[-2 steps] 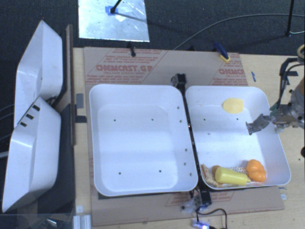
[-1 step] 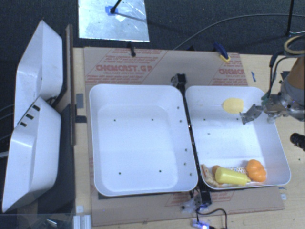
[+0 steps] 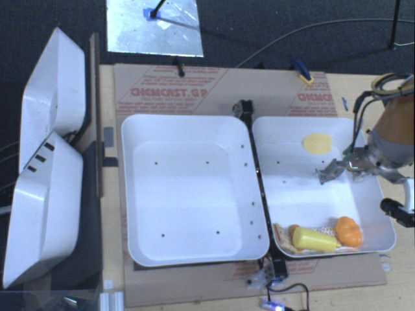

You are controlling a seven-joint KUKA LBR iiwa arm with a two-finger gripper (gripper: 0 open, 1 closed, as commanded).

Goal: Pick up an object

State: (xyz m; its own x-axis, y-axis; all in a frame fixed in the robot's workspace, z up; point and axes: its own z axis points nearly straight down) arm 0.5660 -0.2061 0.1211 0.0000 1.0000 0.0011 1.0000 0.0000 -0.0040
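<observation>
We've got the arm in from the right, claw (image 3: 329, 172) hanging over the middle of the right bin (image 3: 285, 141), low near the bin floor by the look of it. Nothing sits between its tips; whether it's spread or pinched we can't tell at this resolution. Candidates all sit in the right bin: a pale yellow disc (image 3: 317, 143) near the far wall, up and left of the claw, and a cluster at the near wall, namely a yellow cylinder (image 3: 314, 240) lying on its side, an orange lumpy piece (image 3: 349, 232) just right of it, a small brownish bit (image 3: 294, 230) at its left end, and what looks like a flat waffle-patterned item (image 3: 283, 235) partly under them. The left bin (image 3: 188, 186) we can ignore for this pick. Our read: the disc is closest but flat and thin, so hard to get tips under, likely to slide on the smooth plastic. The cylinder looks like the better bet: light, probably stiff toy plastic, rounded so it may roll; we'd pinch it across the short axis at mid-length. The orange piece is bumpy, fair grip, but crowds the bin wall. Nothing lifted yet.
</observation>
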